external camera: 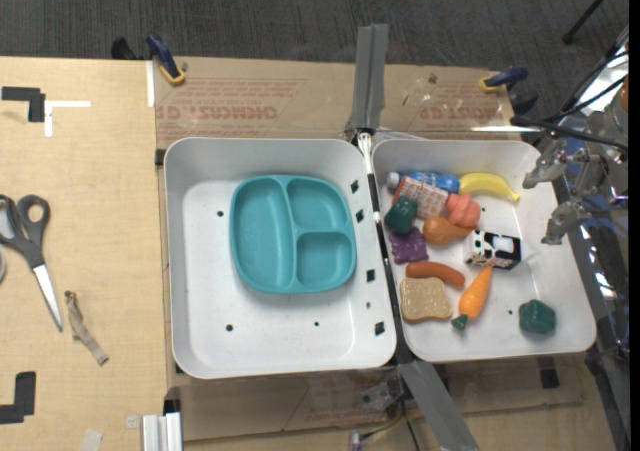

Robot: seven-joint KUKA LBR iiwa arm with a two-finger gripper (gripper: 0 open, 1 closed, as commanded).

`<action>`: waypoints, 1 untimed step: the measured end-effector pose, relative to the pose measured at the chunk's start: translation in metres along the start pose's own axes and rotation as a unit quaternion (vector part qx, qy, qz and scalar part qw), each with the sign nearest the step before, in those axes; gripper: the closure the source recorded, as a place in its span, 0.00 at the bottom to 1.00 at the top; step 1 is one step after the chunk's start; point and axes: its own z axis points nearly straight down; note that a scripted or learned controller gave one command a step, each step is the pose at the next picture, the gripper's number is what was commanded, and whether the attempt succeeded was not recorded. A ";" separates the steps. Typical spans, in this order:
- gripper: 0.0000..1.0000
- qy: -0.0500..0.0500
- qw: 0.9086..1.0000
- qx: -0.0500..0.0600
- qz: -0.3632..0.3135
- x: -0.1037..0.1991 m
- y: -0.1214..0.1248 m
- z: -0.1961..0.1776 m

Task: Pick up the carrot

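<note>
Gripper (560, 201) is seen at right bin's (575, 344) far edge; finger state can't be told. Carrot (474, 295) is seen below-left of it, untouched.

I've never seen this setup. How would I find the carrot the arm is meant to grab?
Look in the right-hand white bin, the one crowded with toy food. Near its front edge, the carrot lies at a slant between the slice of bread and the black-and-white cow. It is the only long orange cone, tapering to a small green tip.
</note>
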 end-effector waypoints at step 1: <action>0.00 -0.013 0.999 0.003 0.045 0.043 0.032 0.116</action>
